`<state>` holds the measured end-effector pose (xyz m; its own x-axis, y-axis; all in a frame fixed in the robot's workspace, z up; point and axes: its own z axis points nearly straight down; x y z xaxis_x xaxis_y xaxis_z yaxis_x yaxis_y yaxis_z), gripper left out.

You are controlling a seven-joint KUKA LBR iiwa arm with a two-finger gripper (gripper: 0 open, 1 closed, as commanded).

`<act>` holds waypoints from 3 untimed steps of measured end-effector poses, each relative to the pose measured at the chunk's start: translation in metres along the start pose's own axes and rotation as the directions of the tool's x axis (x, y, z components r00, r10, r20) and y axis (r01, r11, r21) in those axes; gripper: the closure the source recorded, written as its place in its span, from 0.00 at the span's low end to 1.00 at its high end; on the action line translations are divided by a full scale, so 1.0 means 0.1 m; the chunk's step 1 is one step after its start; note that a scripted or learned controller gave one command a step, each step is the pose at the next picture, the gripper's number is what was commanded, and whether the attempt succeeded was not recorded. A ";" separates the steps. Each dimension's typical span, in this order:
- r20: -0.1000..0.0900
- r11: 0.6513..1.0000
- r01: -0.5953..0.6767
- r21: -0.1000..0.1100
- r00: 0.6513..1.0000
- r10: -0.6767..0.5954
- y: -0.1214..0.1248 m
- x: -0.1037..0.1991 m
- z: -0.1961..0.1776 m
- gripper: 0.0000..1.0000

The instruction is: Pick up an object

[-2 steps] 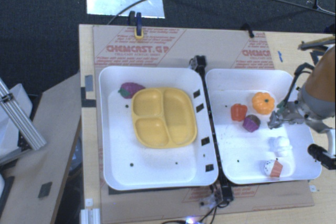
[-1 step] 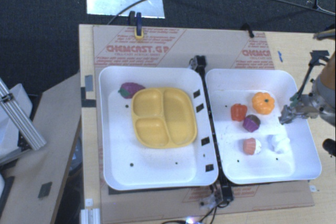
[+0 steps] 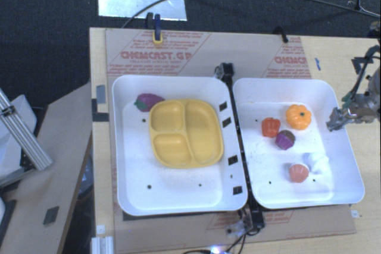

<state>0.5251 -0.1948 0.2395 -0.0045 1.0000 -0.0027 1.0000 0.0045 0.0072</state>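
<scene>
The right bin (image 3: 280, 92) holds an orange pumpkin (image 3: 298, 116), a red pepper (image 3: 270, 127), a purple item (image 3: 285, 140), a pink-orange item (image 3: 298, 173) and a small white object (image 3: 316, 160). In the left bin (image 3: 128, 128) lies a yellow divided plate (image 3: 184, 133), with a purple-and-green toy (image 3: 147, 102) beside its upper left corner. My gripper (image 3: 334, 121) hangs at the right bin's right rim, to the right of the pumpkin and apart from every object.
A black divider strip (image 3: 233, 137) runs between the two bins. Both bins rest on a cardboard sheet (image 3: 196, 53). A clamp (image 3: 156, 30) stands at the bench's far edge. An aluminium rail (image 3: 21, 134) lies off to the left.
</scene>
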 end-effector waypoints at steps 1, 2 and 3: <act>-0.004 1.000 0.006 0.003 1.000 -0.006 0.20 0.60 0.03 1.00; -0.005 1.000 0.006 0.005 1.000 -0.006 0.29 1.20 0.13 1.00; -0.004 1.000 0.006 0.005 1.000 -0.006 0.33 1.75 0.05 1.00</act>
<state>0.5575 -0.0201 0.2348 -0.0105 0.9999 0.0017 0.9999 0.0105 0.0024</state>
